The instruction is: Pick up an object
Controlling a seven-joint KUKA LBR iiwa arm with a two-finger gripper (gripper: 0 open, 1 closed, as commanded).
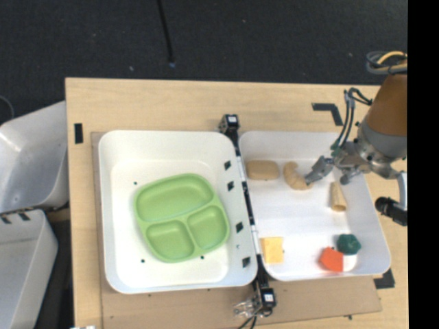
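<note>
- The small tan roll (295, 176) lies in the right bin (302, 266), near its back half, just to the left of our pincer (332, 171) and close to the left fingertip.
- Its long axis runs roughly front to back, slightly curved; a wider tan bun (263, 170) sits just beside it to the left, and a pale stick (337, 197) lies just in front of the pincer.
- Our pincer hangs spread open, fingers splayed left and right, with nothing between them.
- We judge a short shift left would bring it over the roll.

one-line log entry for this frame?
claw: open, over right bin, holds nothing | nearest: tan pieces | green tray: left bin
</note>
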